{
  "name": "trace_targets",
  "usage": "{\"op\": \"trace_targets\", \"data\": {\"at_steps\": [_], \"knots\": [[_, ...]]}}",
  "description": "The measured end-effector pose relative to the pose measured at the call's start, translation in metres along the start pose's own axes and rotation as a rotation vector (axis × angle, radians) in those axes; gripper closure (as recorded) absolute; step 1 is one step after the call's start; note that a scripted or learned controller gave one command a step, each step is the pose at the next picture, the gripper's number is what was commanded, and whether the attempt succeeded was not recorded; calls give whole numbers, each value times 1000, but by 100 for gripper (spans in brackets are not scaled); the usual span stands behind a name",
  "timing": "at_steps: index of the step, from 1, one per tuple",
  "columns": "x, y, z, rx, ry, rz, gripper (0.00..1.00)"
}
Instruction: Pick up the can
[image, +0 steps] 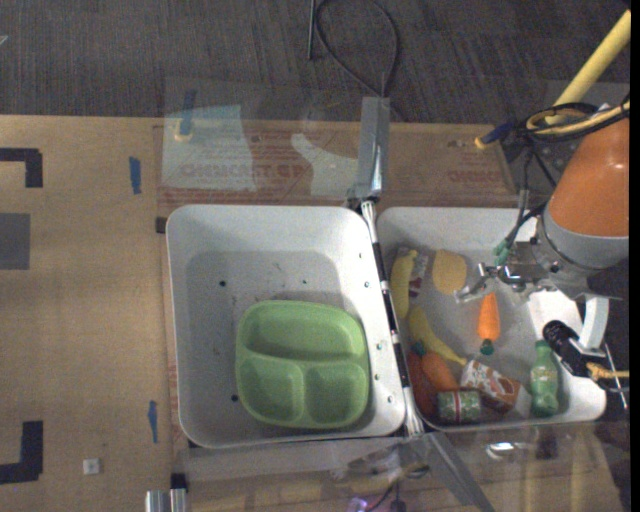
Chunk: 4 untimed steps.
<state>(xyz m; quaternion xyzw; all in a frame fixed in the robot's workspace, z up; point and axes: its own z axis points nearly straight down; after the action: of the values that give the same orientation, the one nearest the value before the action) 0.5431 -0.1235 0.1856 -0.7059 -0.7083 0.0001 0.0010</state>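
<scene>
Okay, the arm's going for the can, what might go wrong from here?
Crowding looks like the main risk: the can lies on its side at the right bin's front edge, pressed between a carton and orange toy food, so the tool may catch a neighbour. The can may also roll when touched. The tool sits farther back near the carrot, which it might nudge on the way.

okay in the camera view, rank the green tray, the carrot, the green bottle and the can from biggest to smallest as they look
1. green tray, by far the largest
2. carrot and green bottle: look alike, so unranked
3. can, slightly smaller
</scene>
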Motion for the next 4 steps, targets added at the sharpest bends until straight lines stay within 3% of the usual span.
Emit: {"op": "trace_targets", "data": {"at_steps": [1, 2, 3, 4], "knots": [[54, 9, 1, 0, 0, -289, 0], [19, -4, -57, -6, -4, -450, 0], [-23, 59, -64, -5, -4, -399, 0], [-92, 8, -28, -3, -3, -399, 0]]}}
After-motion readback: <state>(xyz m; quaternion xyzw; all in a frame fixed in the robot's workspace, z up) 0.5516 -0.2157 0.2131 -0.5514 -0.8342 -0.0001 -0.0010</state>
